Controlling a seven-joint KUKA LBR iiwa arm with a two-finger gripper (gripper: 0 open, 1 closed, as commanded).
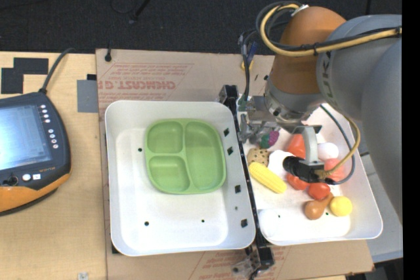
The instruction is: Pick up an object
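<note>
Jaws are down at the upper left corner of the right bin (289,221), hidden under the wrist. I cannot tell how far apart they stand or whether they have anything.

Nearest to them I see one small green-and-magenta piece (269,139), partly covered. Just below it lies one tan round biscuit (257,156) with dark spots. Touching the biscuit is one yellow corn cob (267,178), ridged and stubby. Its long axis runs from upper left to lower right, with the lower end pointing toward the middle of the bin.

Right of the cob I make out one smooth white lump (280,160) and one orange-red wedge (297,143). Beyond them is one white egg shape (329,151). Lower down sit one glossy red ball (319,191) and one brown pear-shaped piece (314,209). One yellow round fruit (340,206) lies just beside the pear shape. All look like moulded plastic. The arm (367,88) covers part of the heap, so my count may fall short.

Left of centre, the left bin (131,206) holds one pale green plate (184,156). It is a rounded rectangle with three compartments and lies flat.

Both bins rest on one printed cardboard sheet (164,79) on the tabletop (52,239). One control pendant (26,141) with a lit screen lies at the far left of the frame.
</note>
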